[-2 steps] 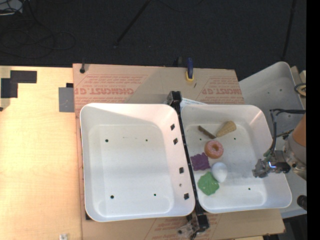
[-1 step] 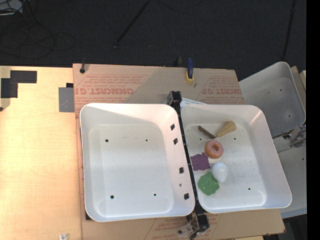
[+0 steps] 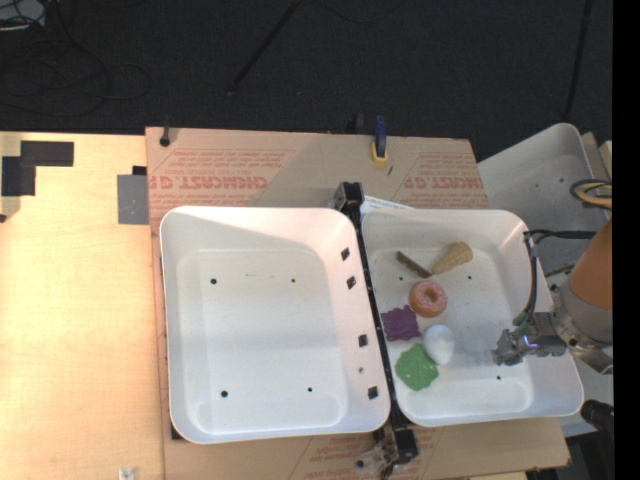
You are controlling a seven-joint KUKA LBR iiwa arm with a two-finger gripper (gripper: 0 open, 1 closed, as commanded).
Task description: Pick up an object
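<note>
Wooden counter (image 3: 70, 318), pale and light-toned, carries a brown cardboard sheet (image 3: 300, 173) with red lettering, and the two white bins sit on that sheet side by side. Behind it all the floor is dark, with some cables (image 3: 60, 8) lying around at the back. A small blue and yellow clamp (image 3: 380, 140) sits on the far edge of the cardboard.

The end effector (image 3: 512, 349) is down inside the right bin (image 3: 480, 230), close to that bin's right wall, with the grey arm (image 3: 590, 318) coming in from the right. Honestly can't tell how far apart its fingers are, it's too small and dark to read, and nothing is visibly between them.

All the objects sit to the end effector's left, well apart from it. Nearest is a small white lump (image 3: 439, 343), just left of it. A green piece (image 3: 416, 368) is left and a bit toward the near rim, touching the white lump. A purple piece (image 3: 399, 323) lies further left. A pink donut (image 3: 429, 298) is left and further back. A tan cone (image 3: 452, 257) and a brown stick (image 3: 412, 263) lie furthest back. The left bin (image 3: 260, 230) is beyond all of those.
</note>
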